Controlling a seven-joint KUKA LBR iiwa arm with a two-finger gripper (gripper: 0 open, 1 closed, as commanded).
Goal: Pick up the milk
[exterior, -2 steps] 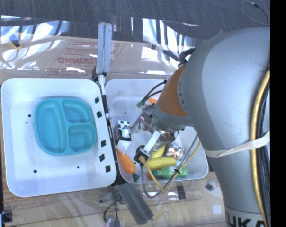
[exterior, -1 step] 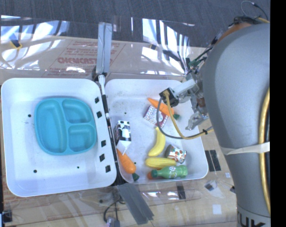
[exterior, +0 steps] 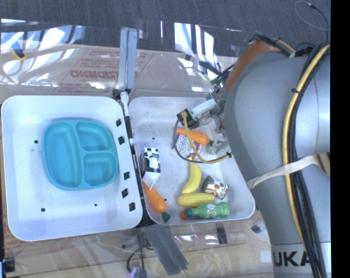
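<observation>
The milk [exterior: 150,164] is a small carton with black and white cow patches. It lies tilted near the left wall of the right bin [exterior: 163,112], with an orange carrot [exterior: 156,198] just below it. My gripper [exterior: 206,126] hangs over the upper right part of that bin, at the end of the bulky grey arm. It is well right of the milk and apart from it. It hovers beside a second carrot [exterior: 193,136] and a patterned pouch [exterior: 188,149]. The arm body hides the right side of the bin.
Two yellow bananas [exterior: 192,178] [exterior: 196,199], a small printed cup [exterior: 217,188] and a green bottle [exterior: 208,211] crowd the bin's lower right. The left bin [exterior: 18,213] holds a blue divided tray [exterior: 80,153]. A black-clipped divider [exterior: 127,155] separates the bins.
</observation>
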